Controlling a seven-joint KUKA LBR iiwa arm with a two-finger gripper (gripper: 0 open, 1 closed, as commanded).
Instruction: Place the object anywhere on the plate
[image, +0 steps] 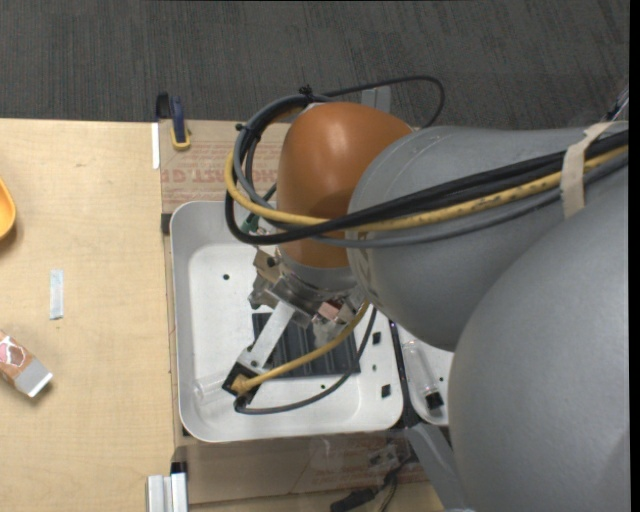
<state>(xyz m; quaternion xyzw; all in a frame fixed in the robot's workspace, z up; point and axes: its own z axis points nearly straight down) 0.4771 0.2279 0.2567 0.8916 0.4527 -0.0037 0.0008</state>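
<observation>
1. Beyond the bench the floor is dark grey carpet (300, 50), running across the whole top of the view.
2. The bench top (90, 430) is pale wood, mostly bare. Brown cardboard (210, 170) with red print lies under the far side of the bins.
3. A small dark clamp (176, 122) with a yellow part sits at the far edge of the wood, just beside the cardboard.
4. Three things lie loose on the wood, well apart from one another. An orange thing (5, 215) is cut off by the left edge, a short pale strip (56, 295) lies further in, and a red, white and grey packet (22, 366) is nearer the front.
5. A white bin (205, 290) sits beside the wood, and a corner of the second bin (420, 365) shows under the arm.
6. The arm (520, 300) — grey, with its orange band (335, 170) — covers the right half of the view and bends down into the white bin.
7. The gripper (303, 300) hangs low over the middle of that bin. Its tip is hidden beneath the wrist, so I cannot tell how far the jaws stand open or whether they hold anything.
8. Under the wrist a dark ribbed slab (320, 352) lies flat on the bin floor — I cannot tell what it is, nor which thing is the one to be placed.
</observation>
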